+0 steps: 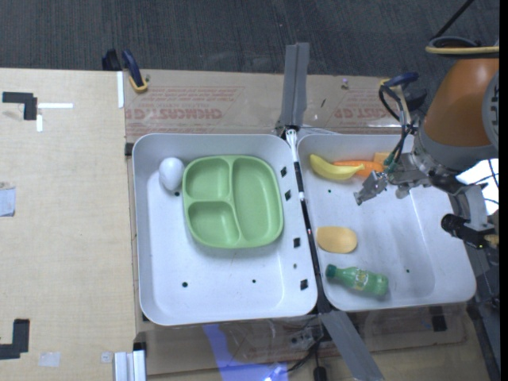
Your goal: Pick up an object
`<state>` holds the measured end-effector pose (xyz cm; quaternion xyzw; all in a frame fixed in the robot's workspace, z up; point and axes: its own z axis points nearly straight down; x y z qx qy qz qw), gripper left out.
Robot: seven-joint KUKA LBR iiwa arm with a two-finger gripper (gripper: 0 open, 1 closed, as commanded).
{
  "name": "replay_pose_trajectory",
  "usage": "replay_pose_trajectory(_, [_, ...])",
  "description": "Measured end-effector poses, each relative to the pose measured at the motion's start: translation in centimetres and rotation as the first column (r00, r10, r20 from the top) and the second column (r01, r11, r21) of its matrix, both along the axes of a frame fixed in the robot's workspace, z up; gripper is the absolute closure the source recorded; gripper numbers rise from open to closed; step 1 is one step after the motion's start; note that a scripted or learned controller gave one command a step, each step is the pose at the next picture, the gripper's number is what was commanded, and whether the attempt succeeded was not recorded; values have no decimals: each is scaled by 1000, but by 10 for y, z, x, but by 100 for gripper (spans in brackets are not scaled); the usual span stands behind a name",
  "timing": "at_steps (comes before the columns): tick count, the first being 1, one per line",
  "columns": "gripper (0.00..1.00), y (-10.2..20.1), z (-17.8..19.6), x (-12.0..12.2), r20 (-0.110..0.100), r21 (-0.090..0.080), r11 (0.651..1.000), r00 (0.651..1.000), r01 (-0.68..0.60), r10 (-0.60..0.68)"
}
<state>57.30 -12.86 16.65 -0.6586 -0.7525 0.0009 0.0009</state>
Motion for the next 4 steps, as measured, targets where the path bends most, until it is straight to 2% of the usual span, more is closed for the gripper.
replay_pose_trajectory(1, [0,-24,-62,77,14,-5,998,998,-62,62])
replay_pose_trajectory(2, [100,-26,-51,77,17,-9,998,998,-60,60])
replay_pose_trajectory(3, [100,30,-74,66,3,0,963,963,-270,270])
replay_pose_trajectory(4, [100,29,-64,67,6,-2,964,964,-267,267])
